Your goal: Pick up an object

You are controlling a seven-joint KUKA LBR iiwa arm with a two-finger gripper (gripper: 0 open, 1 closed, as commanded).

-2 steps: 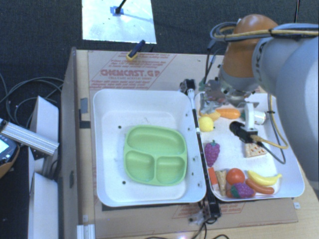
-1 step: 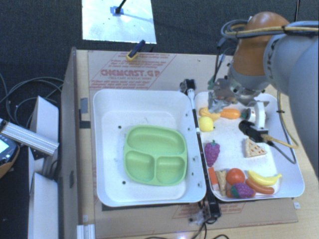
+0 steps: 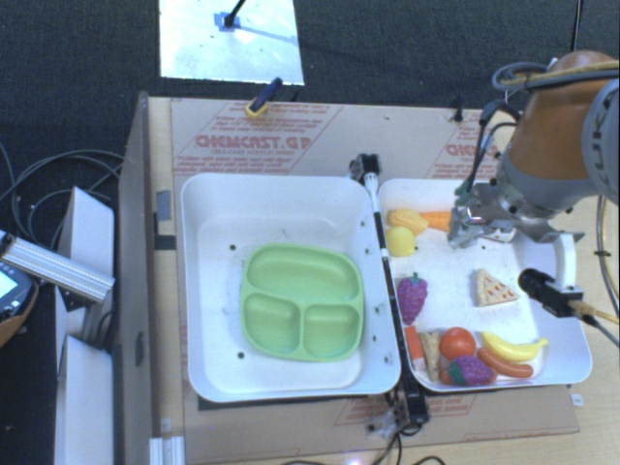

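Nearest us, we see a tomato, purple grapes, a sausage and a banana crowding the right bin. Farther back, our gripper hovers beside a carrot; its state we cannot tell. A green divided plate occupies the left bin.

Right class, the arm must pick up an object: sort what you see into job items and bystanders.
Job items: hand, carrot, lemon, pizza slice, purple grapes, tomato, banana, right bin.

Bystanders: green divided plate, left bin, metal sheet.
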